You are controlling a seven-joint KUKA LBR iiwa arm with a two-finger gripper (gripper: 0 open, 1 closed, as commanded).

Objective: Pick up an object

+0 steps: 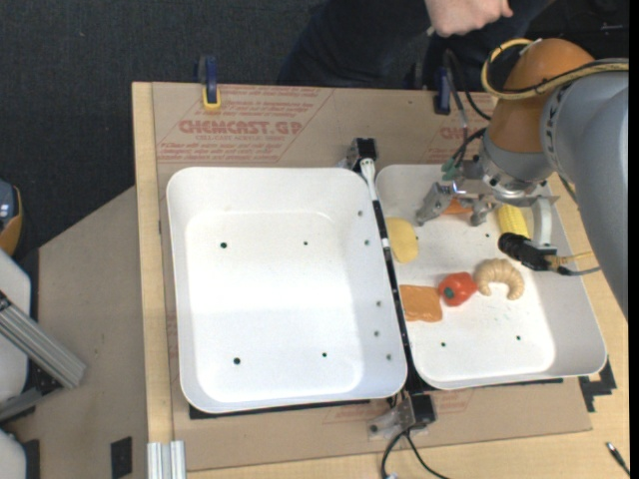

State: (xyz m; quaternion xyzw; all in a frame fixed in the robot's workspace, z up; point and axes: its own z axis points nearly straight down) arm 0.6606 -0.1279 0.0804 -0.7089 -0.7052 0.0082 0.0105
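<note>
Right bin holds small toy-food pieces: a pale yellow lump at its left wall, an orange flat piece and red tomato-like piece mid-bin, a tan croissant shape right of those, and a yellow piece at the far side under the arm. All look light, rigid and a bit slick, and the croissant's narrow middle is probably the easiest hold. The gripper hangs low at the far end over something orange that's mostly hidden; can't tell if its fingers are apart or together.
</note>
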